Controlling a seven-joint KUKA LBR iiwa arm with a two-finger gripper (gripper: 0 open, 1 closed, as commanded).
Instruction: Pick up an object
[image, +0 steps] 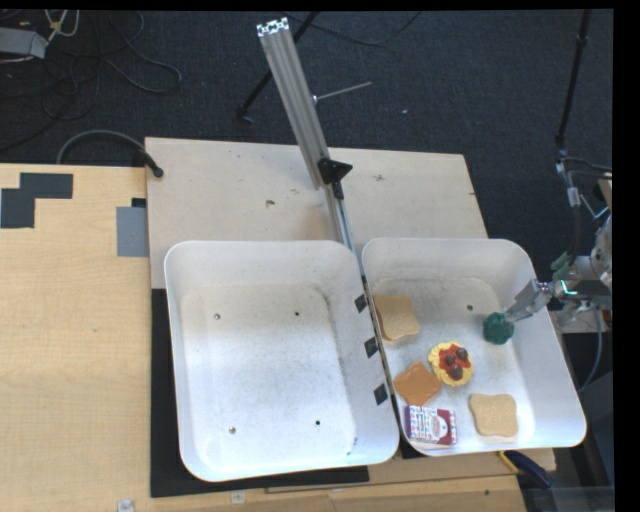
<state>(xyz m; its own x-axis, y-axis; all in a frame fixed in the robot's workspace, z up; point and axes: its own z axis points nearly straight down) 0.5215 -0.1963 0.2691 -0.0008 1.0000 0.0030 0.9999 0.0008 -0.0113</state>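
Observation:
The right bin (520, 262) holds several objects. A small green round object (497, 328) sits near its right wall. Left of it lie a tan bread slice (398, 318), a yellow tart with red berries (451, 362) and a brown square piece (417, 383). A red and white packet (431, 425) and a pale toast slice (494, 414) lie at the front. My gripper (518, 306) reaches in over the right wall, and its tip is right at the upper right of the green object. Whether it touches the object is unclear.
The left bin (190, 300) stands beside the right one, with black clips along the shared wall. A slanted aluminium bar (300, 110) rises behind the bins. The arm's wrist parts (585, 290) hang off the bench's right edge.

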